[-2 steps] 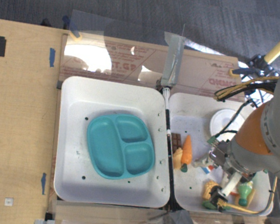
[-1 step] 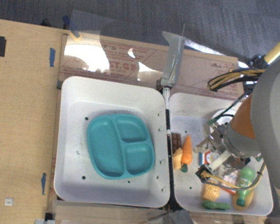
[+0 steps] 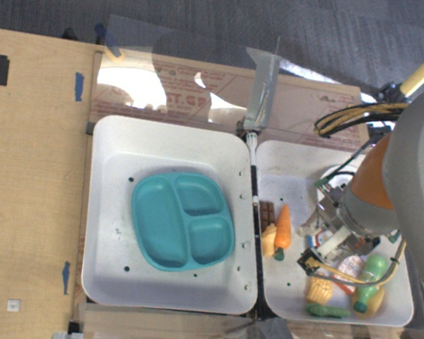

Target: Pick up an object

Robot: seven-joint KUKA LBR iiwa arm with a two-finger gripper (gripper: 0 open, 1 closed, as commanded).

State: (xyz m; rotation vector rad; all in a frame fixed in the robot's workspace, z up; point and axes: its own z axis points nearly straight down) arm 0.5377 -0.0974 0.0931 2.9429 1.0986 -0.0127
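My gripper (image 3: pixel 333 238) hangs low over the right bin (image 3: pixel 294 172), in its right half, under the grey arm with the orange band. Whether anything sits between its fingers is hidden by the wrist. Just below it lie a yellow corn cob (image 3: pixel 320 289), a green pod (image 3: pixel 327 311) and a green toy fruit (image 3: pixel 375 269). A pale pink item (image 3: pixel 351 264) peeks out by the wrist. To the left of the gripper, an orange carrot (image 3: pixel 284 227), a brown bar (image 3: pixel 266 211) and a small yellow piece (image 3: pixel 267 242) rest along the bin's left wall.
The left bin (image 3: pixel 113 151) holds a teal divided plate (image 3: pixel 182 220). A ridge (image 3: pixel 253 202) separates the two bins. The back of the right bin is bare white floor. Brown board lies left of the bins.
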